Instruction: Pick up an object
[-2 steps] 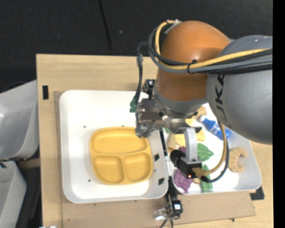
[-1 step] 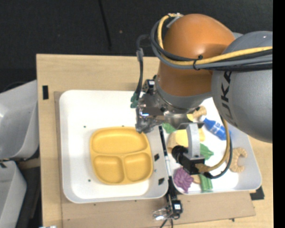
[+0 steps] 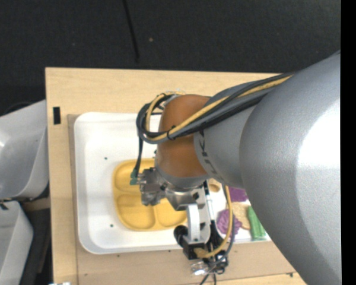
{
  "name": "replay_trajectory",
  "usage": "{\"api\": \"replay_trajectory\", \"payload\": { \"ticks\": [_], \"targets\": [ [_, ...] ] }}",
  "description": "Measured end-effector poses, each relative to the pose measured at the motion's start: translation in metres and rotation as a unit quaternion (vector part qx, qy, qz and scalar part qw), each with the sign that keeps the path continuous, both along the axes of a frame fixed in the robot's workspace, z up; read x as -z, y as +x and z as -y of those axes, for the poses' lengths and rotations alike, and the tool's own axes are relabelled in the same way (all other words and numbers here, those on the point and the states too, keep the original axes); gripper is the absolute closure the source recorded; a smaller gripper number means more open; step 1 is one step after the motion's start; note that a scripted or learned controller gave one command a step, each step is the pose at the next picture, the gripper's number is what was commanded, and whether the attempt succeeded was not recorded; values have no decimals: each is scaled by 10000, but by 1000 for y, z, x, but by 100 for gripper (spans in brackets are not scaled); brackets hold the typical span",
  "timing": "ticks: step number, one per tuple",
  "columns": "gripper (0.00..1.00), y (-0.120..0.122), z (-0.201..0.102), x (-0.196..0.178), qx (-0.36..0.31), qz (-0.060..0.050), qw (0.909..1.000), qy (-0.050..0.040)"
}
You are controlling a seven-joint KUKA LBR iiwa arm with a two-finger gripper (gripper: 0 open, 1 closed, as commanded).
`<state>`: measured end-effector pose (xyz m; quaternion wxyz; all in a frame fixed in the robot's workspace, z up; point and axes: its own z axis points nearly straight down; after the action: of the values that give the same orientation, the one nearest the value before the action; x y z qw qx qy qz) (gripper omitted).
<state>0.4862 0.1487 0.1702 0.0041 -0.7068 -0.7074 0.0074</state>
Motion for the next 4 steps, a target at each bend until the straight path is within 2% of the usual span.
{"api": "replay_trajectory", "payload": {
  "ticks": [1, 2, 3, 4],
  "targets": [
    [100, 4, -44, -113, -32, 120, 9999, 45],
    [100, 4, -41, -117, -29, 71, 10000, 18],
    [100, 4, -75, -235, -34, 141, 9999, 58],
    [100, 8, -9, -41, 35, 1, 10000, -18]
  ]
}}
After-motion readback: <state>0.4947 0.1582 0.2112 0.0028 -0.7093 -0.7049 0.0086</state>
